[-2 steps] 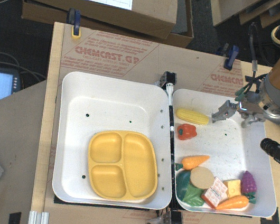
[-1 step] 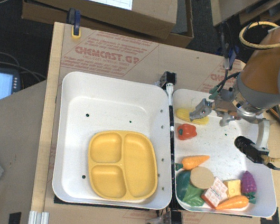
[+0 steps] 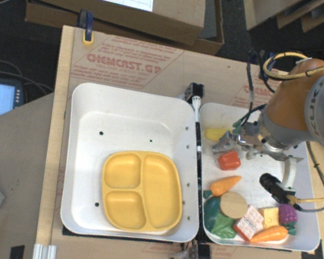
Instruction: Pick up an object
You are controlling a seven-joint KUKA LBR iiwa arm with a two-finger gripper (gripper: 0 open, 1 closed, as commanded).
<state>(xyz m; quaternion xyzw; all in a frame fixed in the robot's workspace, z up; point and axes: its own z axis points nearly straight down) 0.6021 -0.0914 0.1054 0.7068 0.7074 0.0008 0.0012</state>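
My gripper (image 3: 232, 145) hangs over the upper left part of the right bin (image 3: 313, 202), under the grey arm with its orange band. A small red piece (image 3: 229, 162) lies just below it, and a yellow piece (image 3: 215, 132) sits just to its left. I see nothing lifted off the bin floor. Lower in that bin lie an orange carrot (image 3: 225, 184), a tan disc (image 3: 233, 205), a green piece (image 3: 217, 220), a red-and-white packet (image 3: 251, 222), a yellow block (image 3: 271, 216), purple grapes (image 3: 287, 213) and a second carrot (image 3: 269, 235).
The left bin (image 3: 90, 113) holds a yellow divided plate (image 3: 142, 189) in its lower half. A black part (image 3: 274, 188) and cables hang from the arm over the right bin. A black clamp (image 3: 195, 91) sits where the two bins meet.
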